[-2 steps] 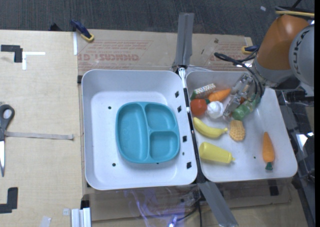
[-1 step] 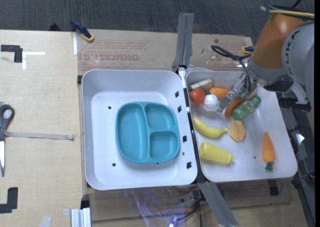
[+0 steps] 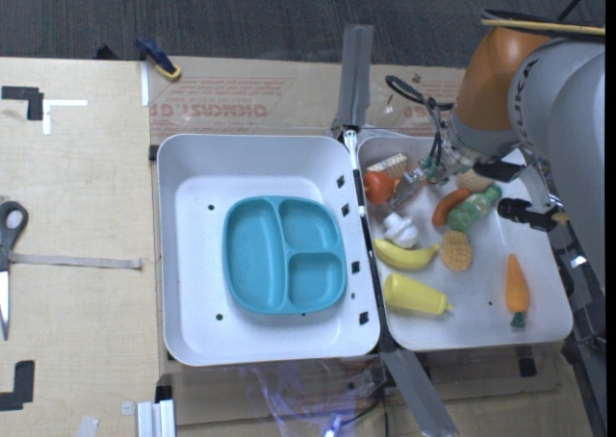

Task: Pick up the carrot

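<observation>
The carrot (image 3: 517,285) is orange with a small green stub at its near end. It lies lengthwise near the right wall of the right bin (image 3: 481,329), towards the front. My gripper (image 3: 408,187) hangs low over the back left part of that bin, beside a red tomato (image 3: 379,185). It is well up and left of the carrot and apart from it. The grey arm with its orange band (image 3: 496,69) covers the bin's back right corner.
Other toy foods lie in the right bin: an orange piece (image 3: 449,207) and a green piece (image 3: 478,206), a white garlic (image 3: 399,228), a banana (image 3: 405,254), a round waffle (image 3: 456,252) and a yellow bottle (image 3: 416,295). The left bin (image 3: 183,233) holds a teal divided plate (image 3: 285,254).
</observation>
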Action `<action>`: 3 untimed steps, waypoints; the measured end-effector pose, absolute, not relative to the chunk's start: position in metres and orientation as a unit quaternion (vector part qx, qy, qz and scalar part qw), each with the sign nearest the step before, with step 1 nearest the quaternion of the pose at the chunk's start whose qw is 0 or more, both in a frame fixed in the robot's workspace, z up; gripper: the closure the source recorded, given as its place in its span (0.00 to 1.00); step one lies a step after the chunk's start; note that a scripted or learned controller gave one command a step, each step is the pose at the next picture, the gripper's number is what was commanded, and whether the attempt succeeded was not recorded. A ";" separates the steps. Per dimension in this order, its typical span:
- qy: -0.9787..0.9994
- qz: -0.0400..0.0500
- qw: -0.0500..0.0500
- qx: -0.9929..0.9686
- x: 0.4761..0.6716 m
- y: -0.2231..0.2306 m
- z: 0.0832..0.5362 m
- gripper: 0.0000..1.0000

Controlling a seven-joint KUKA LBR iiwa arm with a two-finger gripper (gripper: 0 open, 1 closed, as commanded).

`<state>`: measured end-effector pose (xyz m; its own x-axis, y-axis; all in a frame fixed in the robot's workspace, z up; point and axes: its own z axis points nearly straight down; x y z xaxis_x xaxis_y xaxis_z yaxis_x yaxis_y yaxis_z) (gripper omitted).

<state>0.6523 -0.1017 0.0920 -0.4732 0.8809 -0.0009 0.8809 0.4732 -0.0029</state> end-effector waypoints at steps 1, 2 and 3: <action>-0.769 0.002 0.000 -0.639 0.658 -0.127 0.109 0.00; -0.770 0.006 0.005 -0.638 0.656 -0.127 0.118 1.00; -0.770 0.006 0.005 -0.638 0.656 -0.127 0.118 0.00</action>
